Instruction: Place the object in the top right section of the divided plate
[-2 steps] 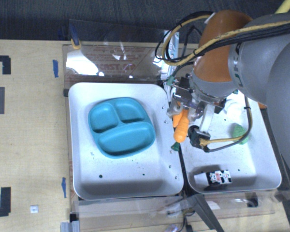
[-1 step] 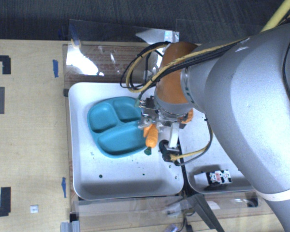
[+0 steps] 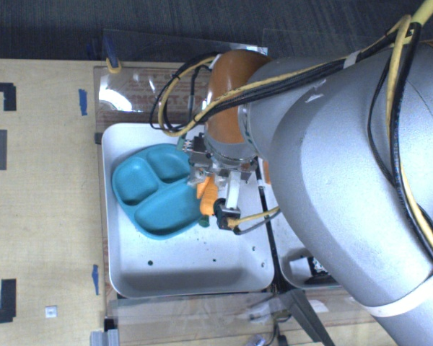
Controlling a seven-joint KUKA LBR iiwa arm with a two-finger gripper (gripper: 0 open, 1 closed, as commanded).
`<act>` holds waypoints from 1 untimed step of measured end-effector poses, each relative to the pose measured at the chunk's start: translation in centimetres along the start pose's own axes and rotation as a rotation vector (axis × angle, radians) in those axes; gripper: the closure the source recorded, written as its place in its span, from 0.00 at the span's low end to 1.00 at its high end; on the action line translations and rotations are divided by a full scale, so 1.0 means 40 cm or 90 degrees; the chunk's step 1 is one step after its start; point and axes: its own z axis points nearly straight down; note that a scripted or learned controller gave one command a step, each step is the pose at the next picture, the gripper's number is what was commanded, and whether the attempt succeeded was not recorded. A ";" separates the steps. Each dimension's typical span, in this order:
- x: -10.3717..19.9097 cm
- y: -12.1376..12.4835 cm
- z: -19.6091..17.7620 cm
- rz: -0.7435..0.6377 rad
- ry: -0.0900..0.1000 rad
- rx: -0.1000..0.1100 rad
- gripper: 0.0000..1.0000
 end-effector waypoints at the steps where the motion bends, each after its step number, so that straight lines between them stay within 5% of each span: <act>1: 0.036 -0.171 0.023 0.079 0.017 -0.024 1.00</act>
